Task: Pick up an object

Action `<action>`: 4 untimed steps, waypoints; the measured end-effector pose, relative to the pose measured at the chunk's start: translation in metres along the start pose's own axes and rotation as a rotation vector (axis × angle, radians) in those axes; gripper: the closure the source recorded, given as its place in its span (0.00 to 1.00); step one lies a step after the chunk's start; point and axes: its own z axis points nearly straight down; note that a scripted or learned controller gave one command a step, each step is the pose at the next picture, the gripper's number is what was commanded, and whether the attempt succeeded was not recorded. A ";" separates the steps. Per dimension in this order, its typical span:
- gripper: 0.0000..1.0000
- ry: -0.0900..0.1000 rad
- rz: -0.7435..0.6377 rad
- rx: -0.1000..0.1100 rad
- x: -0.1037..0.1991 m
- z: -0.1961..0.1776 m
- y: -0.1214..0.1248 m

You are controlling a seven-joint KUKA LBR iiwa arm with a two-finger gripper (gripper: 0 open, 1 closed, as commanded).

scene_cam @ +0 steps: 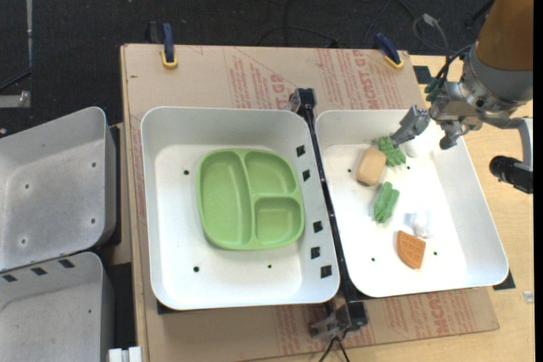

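Two shallow white bins sit side by side: the left bin (170, 267) carries one green divided plate (251, 199), and the right bin (475, 258) carries five small things. Those are two green pieces (391, 150) (386, 202), one tan lump (371, 166), one orange wedge (411, 250) and one small whitish scrap (417, 224).

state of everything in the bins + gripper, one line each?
green divided plate: flat, upright, in left bin.
tan piece: lying in right bin, loose.
upper green toy: at gripper fingertip, not held.
lower green toy: lying loose.
orange piece: lying loose.
gripper: open, holding nothing.
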 end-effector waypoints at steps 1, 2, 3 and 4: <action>0.00 -0.001 -0.002 -0.012 0.000 -0.007 0.002; 0.00 -0.001 -0.001 -0.009 0.004 0.037 0.002; 0.00 0.000 -0.001 -0.007 0.012 0.098 0.005; 0.00 -0.001 0.000 -0.008 0.006 0.144 0.009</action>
